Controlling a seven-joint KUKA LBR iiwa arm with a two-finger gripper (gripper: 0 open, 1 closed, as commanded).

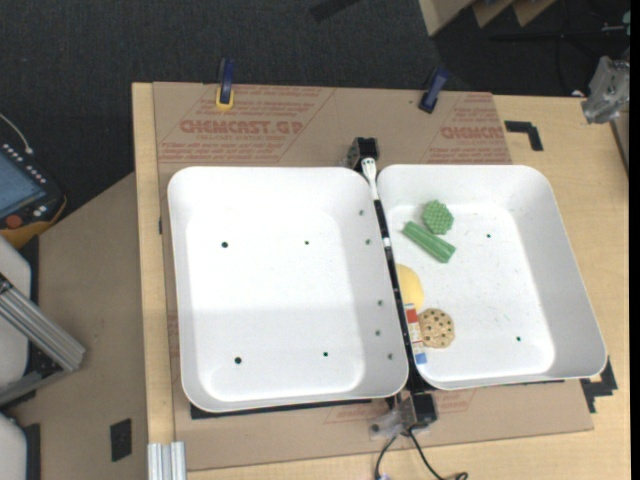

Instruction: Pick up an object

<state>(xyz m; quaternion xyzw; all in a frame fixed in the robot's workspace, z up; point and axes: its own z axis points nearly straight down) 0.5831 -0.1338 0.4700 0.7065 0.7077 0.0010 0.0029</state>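
Observation:
The right bin (560,268) holds a few small objects along its left side. A round green studded piece (437,216) lies near the top, with a green bar (429,242) just below it, slanting down to the right. Lower down, a yellow object (409,286) rests against the bin's left wall. A round tan cookie-like piece with dark specks (436,327) sits below it, next to a small white piece with red and blue marks (417,335).
The left bin (200,268) sits beside the right one on a cardboard sheet (300,123) held by two clamps (226,86) at the back. A black strip (385,258) runs between the bins. Metal rails (40,333) lie at the far left.

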